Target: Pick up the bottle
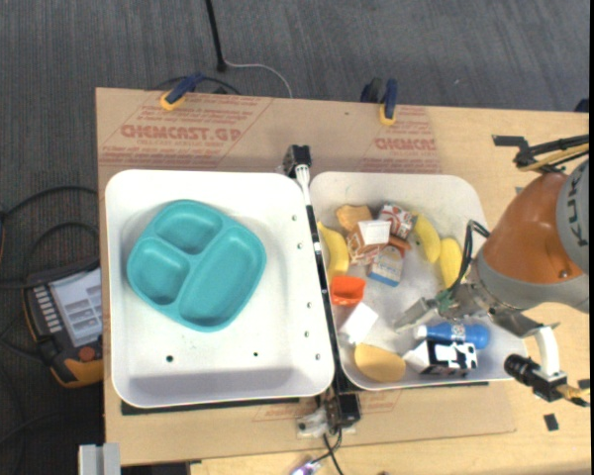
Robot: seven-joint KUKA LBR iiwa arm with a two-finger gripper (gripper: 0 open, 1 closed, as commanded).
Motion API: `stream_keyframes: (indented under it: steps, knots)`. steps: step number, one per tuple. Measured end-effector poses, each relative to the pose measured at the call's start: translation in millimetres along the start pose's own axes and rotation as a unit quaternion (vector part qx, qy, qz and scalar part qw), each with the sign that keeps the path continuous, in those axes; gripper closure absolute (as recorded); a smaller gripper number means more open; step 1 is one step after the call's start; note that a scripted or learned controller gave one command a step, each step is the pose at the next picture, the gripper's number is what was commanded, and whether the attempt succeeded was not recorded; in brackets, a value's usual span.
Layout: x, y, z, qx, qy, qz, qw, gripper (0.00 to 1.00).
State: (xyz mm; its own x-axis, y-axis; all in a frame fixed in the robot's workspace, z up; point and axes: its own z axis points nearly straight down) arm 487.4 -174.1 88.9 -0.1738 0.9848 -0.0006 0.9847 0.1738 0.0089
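In the camera view, the right bin (pixel 445 188) is the landmark: the bottle (pixel 457 335), blue with a white label, lies on its side in that bin's near right corner. The gripper (pixel 428 310) hangs just above and left of the bottle, its fingers spread apart with nothing between them. Further into the same bin lie bananas (pixel 333 248), small cartons (pixel 388 263) and an orange cup (pixel 347 289). Left of this bin, the other bin (pixel 139 364) holds a teal divided plate (pixel 196 263).
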Motion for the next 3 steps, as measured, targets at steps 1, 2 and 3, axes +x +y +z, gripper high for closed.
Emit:
stream_keyframes:
  steps: [1, 2, 3]
  knots:
    - [41, 7, 0, -0.002, -0.006, -0.079, 0.9968, 0.0]
    - [44, 16, 0, -0.002, -0.005, -0.257, 0.9665, 0.0]
    - [31, 7, 0, -0.003, -0.002, -0.249, 0.9684, 0.0]
